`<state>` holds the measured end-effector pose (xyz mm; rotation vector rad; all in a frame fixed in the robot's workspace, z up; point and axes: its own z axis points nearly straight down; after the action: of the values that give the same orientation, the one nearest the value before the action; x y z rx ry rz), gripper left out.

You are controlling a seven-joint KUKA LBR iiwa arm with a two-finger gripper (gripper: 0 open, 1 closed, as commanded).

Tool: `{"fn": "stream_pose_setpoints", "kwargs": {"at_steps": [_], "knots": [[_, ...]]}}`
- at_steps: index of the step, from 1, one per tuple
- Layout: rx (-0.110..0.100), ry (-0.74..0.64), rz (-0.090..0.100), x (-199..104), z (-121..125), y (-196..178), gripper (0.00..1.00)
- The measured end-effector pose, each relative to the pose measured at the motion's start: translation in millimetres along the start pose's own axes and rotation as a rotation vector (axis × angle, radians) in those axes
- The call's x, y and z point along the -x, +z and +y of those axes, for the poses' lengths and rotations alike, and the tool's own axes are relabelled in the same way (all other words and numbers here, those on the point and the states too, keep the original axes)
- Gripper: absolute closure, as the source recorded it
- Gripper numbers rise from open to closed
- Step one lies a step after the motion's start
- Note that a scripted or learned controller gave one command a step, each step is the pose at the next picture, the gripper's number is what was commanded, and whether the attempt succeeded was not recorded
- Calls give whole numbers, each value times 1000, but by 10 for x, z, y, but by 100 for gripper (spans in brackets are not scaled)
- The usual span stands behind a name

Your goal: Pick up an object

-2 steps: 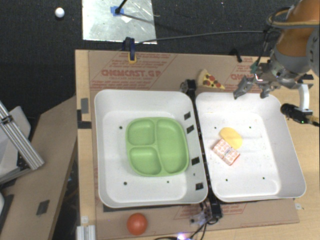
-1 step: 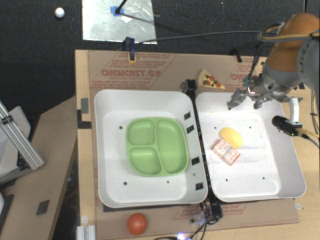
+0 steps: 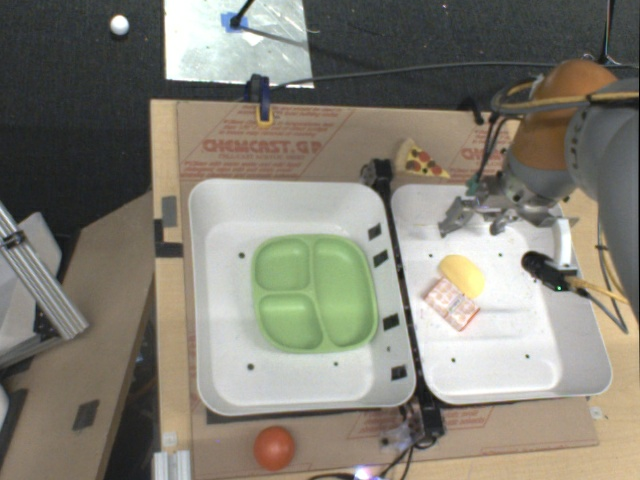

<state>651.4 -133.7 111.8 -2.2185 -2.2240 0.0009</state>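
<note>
From my remote station I see the gripper (image 3: 478,216) above the far edge of the right bin (image 3: 580,363), its two fingers spread apart with nothing between them. A yellow oval object (image 3: 463,274) lies near the middle of the right bin, touching a red-and-white patterned packet (image 3: 451,303) on its near side. Both lie apart from the gripper. The left bin (image 3: 215,368) contains a green divided tray (image 3: 314,292). A pizza-slice toy (image 3: 421,160) rests on the bench beyond the bins; an orange-red ball (image 3: 273,447) sits at the near edge.
</note>
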Motion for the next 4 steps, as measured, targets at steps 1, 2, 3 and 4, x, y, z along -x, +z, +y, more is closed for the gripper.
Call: {"fn": "stream_pose_setpoints", "kwargs": {"at_steps": [1,2,3,4], "knots": [[1,-1,0,-6,7,279,0],[6,-2,0,-8,23,150,100],[7,-3,0,-80,50,-319,100],[6,-3,0,-92,46,-758,100]]}}
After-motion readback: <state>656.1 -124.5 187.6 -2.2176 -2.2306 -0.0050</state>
